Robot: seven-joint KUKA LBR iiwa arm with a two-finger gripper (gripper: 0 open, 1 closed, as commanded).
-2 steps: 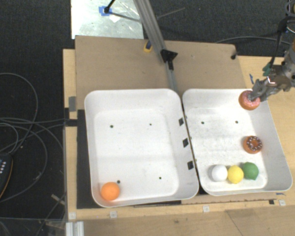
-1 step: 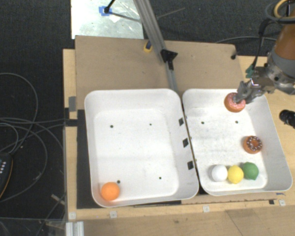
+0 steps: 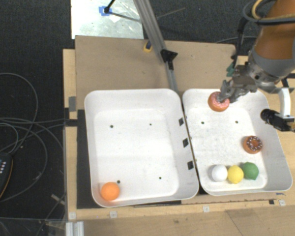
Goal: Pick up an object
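From above and at a slant, a pale wooden bench [image 3: 123, 63] carries two shallow white plastic bins side by side. The left bin [image 3: 132, 102] has a small orange ball [image 3: 109, 191] near its front left corner. The right bin [image 3: 273, 146] has a round pink-frosted doughnut toy [image 3: 217, 103] at its far left corner, a brown chocolate-frosted doughnut toy [image 3: 252, 144] near its right wall, and a row of three small balls along its front edge: white [image 3: 219, 173], yellow [image 3: 235, 174] and green [image 3: 250, 171], touching or nearly so.

The grey arm with its orange band [image 3: 280, 18] reaches in from the right. Its dark two-finger hand [image 3: 229, 96] sits right at the pink doughnut, overlapping its right side. I cannot tell how far the hand is parted, or whether the doughnut is actually between its tips.

My worry: the hand looks off-centre, toward the doughnut's right edge. Closing there could pinch only the rim, so the toy may slip or tip out. It also lies close to the bin's sloped corner, which could nudge it sideways.
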